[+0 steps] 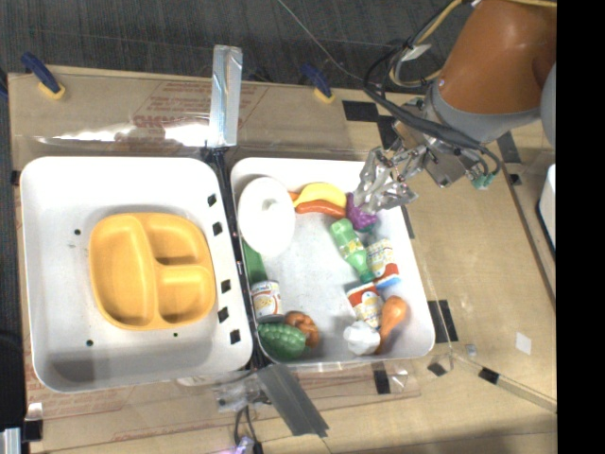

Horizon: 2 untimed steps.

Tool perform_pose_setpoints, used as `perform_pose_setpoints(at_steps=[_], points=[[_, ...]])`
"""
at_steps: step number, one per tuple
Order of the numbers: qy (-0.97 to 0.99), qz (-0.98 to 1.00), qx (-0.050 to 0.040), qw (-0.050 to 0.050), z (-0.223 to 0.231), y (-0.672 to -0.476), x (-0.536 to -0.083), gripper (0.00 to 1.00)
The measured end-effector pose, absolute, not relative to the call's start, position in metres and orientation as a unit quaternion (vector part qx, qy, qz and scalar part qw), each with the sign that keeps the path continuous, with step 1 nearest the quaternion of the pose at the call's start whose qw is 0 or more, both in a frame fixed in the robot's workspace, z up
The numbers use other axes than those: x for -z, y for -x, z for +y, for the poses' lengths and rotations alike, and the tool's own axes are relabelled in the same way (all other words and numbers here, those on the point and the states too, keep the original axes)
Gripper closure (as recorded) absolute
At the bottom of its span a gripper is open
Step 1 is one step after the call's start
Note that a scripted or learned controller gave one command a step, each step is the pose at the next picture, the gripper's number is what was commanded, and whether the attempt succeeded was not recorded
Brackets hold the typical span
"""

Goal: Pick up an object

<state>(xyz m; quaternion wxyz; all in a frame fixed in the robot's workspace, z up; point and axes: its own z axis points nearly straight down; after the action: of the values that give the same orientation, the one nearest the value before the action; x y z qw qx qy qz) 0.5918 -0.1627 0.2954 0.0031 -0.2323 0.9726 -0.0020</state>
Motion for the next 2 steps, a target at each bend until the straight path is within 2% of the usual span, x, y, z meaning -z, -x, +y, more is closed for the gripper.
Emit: perform_pose_setpoints(at_steps=[1, 2], points=[[0.199, 0.980, -0.0003, 0.000, -0.136, -0.538, -0.260, 1.00], [0.127, 0.992, 0.0015, 0.002, -0.176, -0.575, -0.305, 1.00]])
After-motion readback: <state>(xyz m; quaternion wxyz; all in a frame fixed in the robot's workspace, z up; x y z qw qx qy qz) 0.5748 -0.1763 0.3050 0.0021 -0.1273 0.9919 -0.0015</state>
